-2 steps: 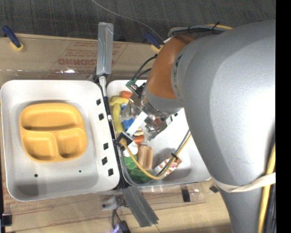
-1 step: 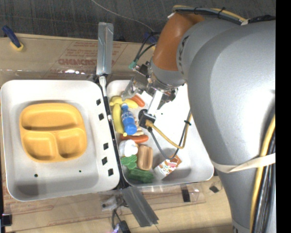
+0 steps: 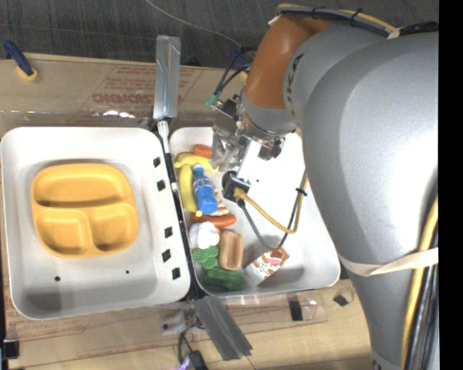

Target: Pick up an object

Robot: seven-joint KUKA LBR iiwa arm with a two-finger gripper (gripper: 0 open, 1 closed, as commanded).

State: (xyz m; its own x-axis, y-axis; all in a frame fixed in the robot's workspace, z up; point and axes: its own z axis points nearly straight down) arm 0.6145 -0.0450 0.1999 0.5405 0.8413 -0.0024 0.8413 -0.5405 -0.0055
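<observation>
While pincer (image 3: 225, 154) hovers close, blue bottle (image 3: 204, 192) lies lengthwise, cap far end.

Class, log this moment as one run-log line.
arm: over right white bin | gripper: above yellow banana and blue bottle | held: nothing seen | left bin: yellow divided tray

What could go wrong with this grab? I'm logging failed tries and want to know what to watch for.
1. The toys lie packed along the left wall of the right white bin: yellow plastic banana, small blue bottle, tan bread-shaped block. The hand may catch two or nudge them apart.
2. A loose yellow cable hangs from the wrist into the bin and could snag.
</observation>
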